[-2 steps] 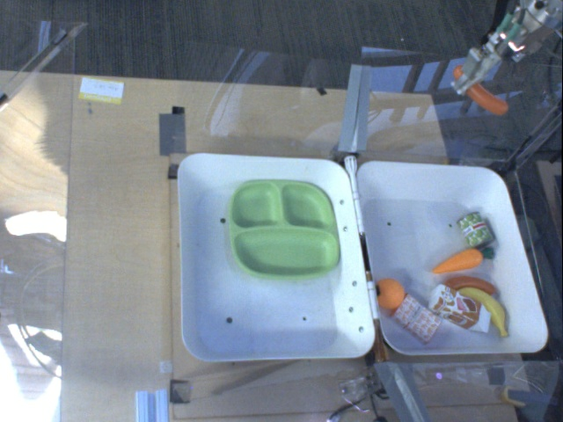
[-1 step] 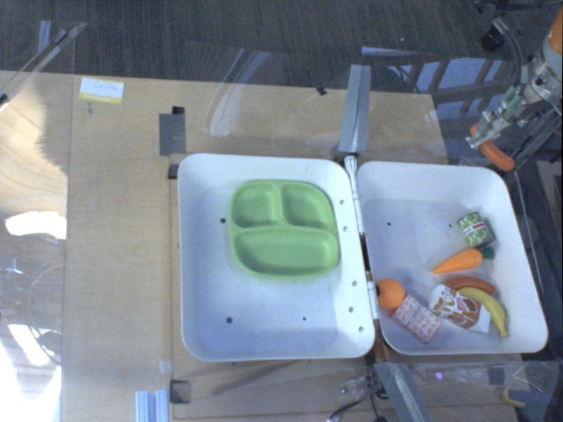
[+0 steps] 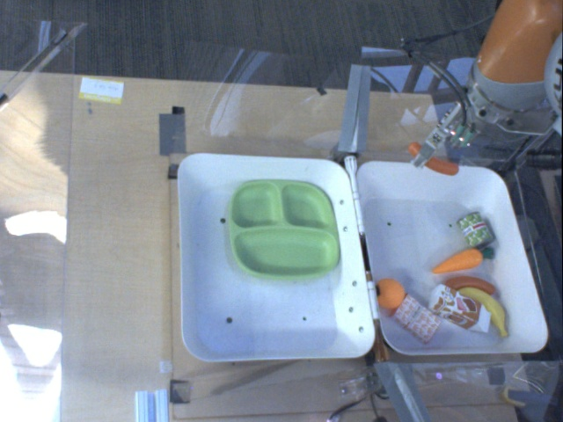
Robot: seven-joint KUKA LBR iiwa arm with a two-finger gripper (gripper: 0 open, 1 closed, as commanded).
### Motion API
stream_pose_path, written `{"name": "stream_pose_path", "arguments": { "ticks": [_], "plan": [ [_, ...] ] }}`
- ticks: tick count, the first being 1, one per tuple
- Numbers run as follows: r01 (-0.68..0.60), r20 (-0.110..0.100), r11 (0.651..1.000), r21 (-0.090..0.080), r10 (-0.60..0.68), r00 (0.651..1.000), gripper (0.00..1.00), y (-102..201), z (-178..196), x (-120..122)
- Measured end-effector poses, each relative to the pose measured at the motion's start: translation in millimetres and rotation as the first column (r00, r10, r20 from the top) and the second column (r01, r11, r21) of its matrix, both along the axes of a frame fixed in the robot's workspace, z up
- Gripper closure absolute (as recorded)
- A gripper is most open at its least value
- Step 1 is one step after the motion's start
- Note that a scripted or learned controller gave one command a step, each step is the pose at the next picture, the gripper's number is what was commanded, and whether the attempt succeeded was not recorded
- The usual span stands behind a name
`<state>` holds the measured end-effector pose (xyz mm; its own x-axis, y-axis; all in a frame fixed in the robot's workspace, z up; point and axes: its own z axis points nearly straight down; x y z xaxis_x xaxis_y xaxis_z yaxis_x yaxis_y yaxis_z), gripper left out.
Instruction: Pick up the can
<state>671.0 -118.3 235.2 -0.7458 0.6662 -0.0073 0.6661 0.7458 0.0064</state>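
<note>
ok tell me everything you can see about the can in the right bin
The can is small, wrapped in a green label with white and reddish patches; the print is too small to read. It lies on its side, tilted, on the floor of the right bin, toward the far right part. The thick end of the orange carrot lies just below it; whether they touch is unclear. Nothing else is against it, and the gripper is up over the bin's far rim, well apart from it.
</note>
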Motion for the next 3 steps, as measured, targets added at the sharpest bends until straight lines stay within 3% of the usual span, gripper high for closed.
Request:
{"name": "stream_pose_path", "arguments": {
  "ticks": [1,2,3],
  "plan": [
    [0.415,-0.004,0.91,0.003,-0.415,0.91,1.0,118.5,22.5,-35.8],
    [0.582,-0.006,0.813,0.005,-0.582,0.813,1.0,241.8,19.1,-42.9],
    [0.47,-0.006,0.883,0.002,-0.47,0.883,1.0,135.5,-50.6,-21.0]
  ]
}}
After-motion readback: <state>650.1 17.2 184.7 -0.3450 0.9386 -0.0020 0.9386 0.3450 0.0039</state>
